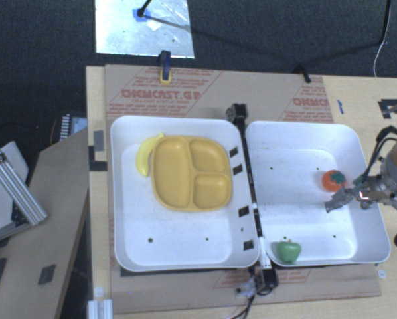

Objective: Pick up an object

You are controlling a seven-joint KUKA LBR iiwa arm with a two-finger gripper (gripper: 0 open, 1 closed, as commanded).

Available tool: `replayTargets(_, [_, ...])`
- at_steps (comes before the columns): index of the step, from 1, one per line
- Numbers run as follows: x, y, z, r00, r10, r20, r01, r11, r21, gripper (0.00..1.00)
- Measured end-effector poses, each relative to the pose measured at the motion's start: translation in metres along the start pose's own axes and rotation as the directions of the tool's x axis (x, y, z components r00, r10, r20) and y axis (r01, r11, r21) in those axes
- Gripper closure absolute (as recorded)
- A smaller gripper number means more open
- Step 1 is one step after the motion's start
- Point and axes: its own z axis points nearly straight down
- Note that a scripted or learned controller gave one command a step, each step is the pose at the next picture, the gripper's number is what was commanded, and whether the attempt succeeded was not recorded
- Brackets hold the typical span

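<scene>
- Just up and left of the claw (341,203), near but apart from it, sits a small orange tomato-like toy (332,180) on the floor of the right bin (305,145).
- Whether the claw is spread or pressed together I cannot tell; nothing shows between its tips.
- Judged by looks, the toy is light, smooth and round, so it may roll; pinch it across its widest middle.
- Farther down-left, a green apple-like toy (289,250) rests against the bin's near edge.
- Well off to the left, the other bin (129,231) carries a yellow divided tray (188,173) and a banana (144,155).

A yellow three-compartment plastic tray (189,173) lies in the left shallow white bin (129,241), a yellow banana (145,153) touching its left edge. In the right shallow white bin (298,141), a small orange tomato-shaped toy (332,179) sits near the right wall and a green apple-shaped toy (289,250) in the front-left corner.
</scene>
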Motion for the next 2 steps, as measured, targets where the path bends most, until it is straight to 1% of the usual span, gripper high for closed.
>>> replayTargets(1, [-0.006,0.002,0.061,1.0,0.001,0.0,-0.001,1.0,0.001,0.0])
replayTargets(2, [-0.006,0.002,0.08,1.0,0.0,0.0,0.0,1.0,-0.001,0.0])
